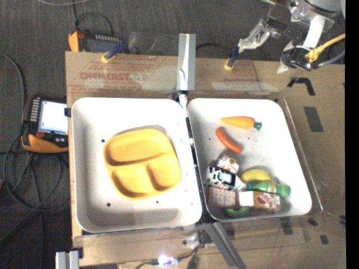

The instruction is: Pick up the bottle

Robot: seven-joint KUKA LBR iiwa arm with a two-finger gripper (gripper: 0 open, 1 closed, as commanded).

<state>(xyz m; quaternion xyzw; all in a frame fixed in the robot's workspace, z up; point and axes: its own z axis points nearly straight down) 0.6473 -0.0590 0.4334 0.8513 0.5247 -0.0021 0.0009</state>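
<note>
Lying bottle [259,200] in right bin [291,130]

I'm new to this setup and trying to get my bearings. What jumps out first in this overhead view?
The yellow divided tray dominates, sitting alone in the left white bin. In the right white bin, an orange carrot and a red sausage lie apart near the far side, while a green-capped bottle sits in the crowded pile at the near edge. The gripper hovers off beyond the bins, at the top right.
</note>
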